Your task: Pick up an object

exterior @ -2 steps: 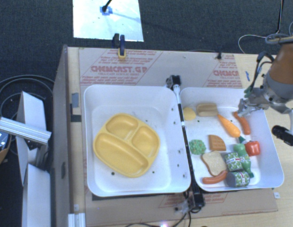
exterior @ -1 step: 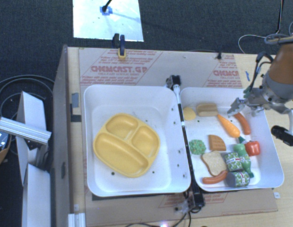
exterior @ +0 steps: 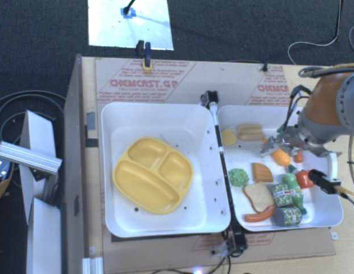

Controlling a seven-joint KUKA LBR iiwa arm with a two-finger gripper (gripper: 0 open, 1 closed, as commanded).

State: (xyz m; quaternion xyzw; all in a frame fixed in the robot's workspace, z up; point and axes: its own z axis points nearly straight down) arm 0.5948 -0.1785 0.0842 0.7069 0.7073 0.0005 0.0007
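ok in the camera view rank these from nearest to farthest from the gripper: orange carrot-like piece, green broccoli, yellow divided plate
Measured from the gripper:
1. Orange carrot-like toy piece, right beside it in the right bin.
2. Green toy broccoli, lower left, near the bins' divider.
3. Yellow divided plastic plate, far off in the left bin.

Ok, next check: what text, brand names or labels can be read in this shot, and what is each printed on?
"CHEMCAST GP", red print on the brown protective sheet under the two white bins, left patch, partly blurred.
"CHEMCAST", the same red print at the sheet's right, cut off by the grey and orange arm.
Labels on the two green cans in the right white bin: too small to read.
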